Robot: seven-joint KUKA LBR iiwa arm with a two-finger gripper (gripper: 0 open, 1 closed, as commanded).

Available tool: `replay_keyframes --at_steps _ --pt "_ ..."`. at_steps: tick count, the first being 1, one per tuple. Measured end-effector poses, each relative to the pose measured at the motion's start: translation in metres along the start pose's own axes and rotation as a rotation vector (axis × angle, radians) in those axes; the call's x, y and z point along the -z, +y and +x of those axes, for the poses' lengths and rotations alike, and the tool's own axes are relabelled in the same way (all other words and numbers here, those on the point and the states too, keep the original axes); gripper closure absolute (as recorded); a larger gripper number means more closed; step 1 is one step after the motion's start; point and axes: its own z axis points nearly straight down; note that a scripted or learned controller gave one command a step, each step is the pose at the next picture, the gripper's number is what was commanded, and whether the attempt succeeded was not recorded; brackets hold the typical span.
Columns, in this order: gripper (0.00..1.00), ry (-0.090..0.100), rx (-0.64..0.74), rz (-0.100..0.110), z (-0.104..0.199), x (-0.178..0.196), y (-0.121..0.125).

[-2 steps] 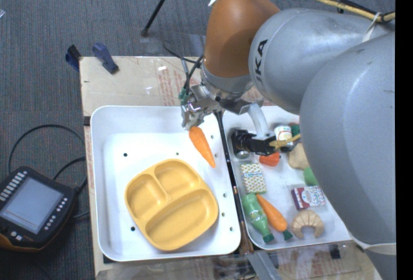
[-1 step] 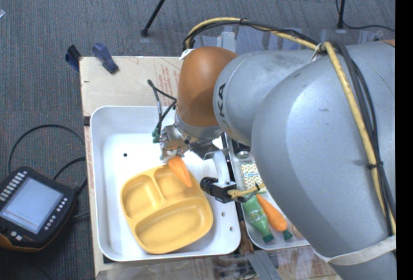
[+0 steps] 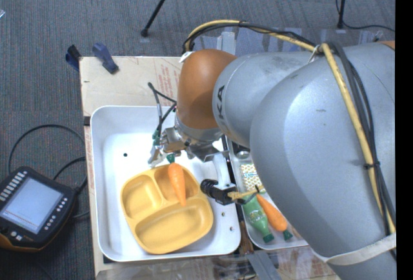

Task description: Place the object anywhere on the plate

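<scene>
The grey arm's two-finger gripper point(image 3: 161, 151) is hanging over the left white bin point(image 3: 106, 143), and I cannot tell how it is set. Just below and right of it, an orange plastic carrot point(image 3: 177, 183) is lying on the yellow sectioned plastic plate point(image 3: 155, 220). Further right, a green bottle point(image 3: 258, 219) and second carrot point(image 3: 273, 215) are sitting. "KUKA" lettering is partly showing on the arm.

Two carrots point(image 3: 177, 183) point(image 3: 273, 215), one plate point(image 3: 155, 224), two bins point(image 3: 106, 208) point(image 3: 255, 241)
</scene>
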Motion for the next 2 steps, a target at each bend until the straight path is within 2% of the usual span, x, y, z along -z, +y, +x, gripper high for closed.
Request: replay_keyframes --at_steps 1,2 --pt "0.00 0.001 0.093 0.011 0.0866 0.0129 0.0004" --pt "1.00 -0.002 0.091 0.024 0.0837 0.0163 -0.0010"
